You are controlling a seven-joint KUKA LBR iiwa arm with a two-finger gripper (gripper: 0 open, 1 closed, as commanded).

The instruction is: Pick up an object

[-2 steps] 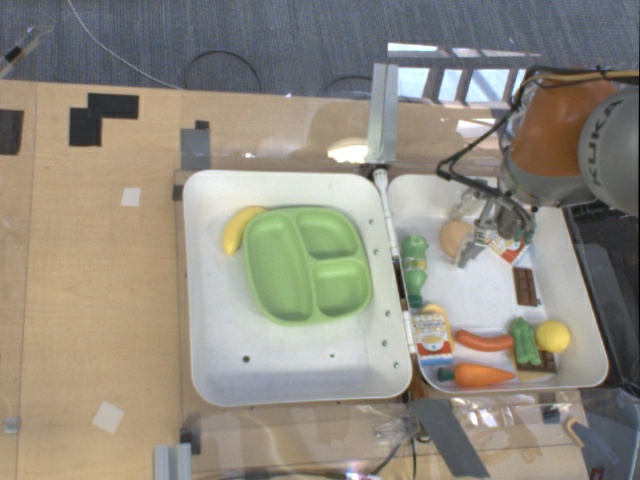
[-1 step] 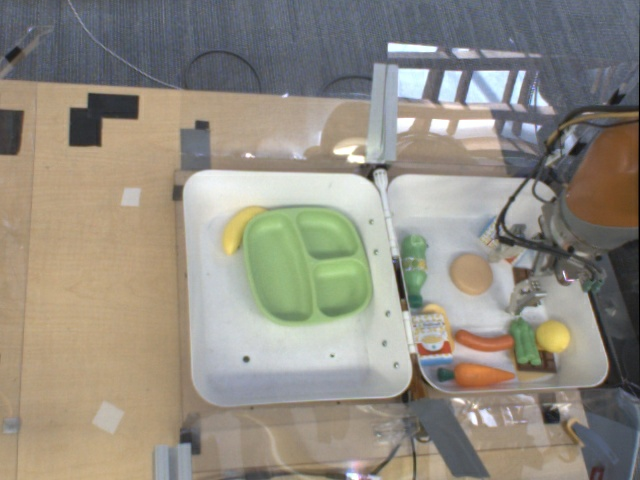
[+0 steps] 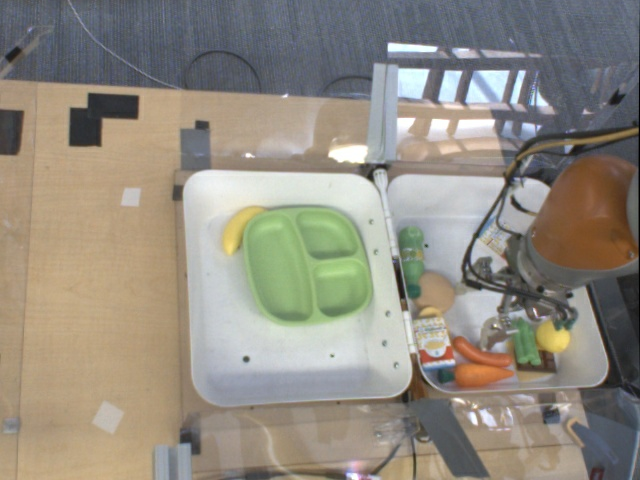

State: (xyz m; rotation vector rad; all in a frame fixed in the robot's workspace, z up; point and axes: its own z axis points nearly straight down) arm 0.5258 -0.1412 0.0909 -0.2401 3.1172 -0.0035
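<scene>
My gripper [image 3: 516,326] hangs low over the front right part of the right bin [image 3: 455,200], under the arm's orange band. Right beneath and beside it lie a small green block [image 3: 526,345] and a yellow lemon-like piece [image 3: 553,339]. Two orange carrots [image 3: 480,361] lie just to its left, next to a small juice carton [image 3: 432,340]. A tan egg-shaped piece [image 3: 437,290] and a green bottle-shaped toy [image 3: 411,249] sit along the bin's left wall. The arm hides part of the bin's right side.
The left bin [image 3: 230,358] holds a green divided plate [image 3: 305,264] with a yellow banana [image 3: 238,228] at its upper left edge. A metal divider [image 3: 392,268] runs between the bins. Cables loop beside the arm at the right.
</scene>
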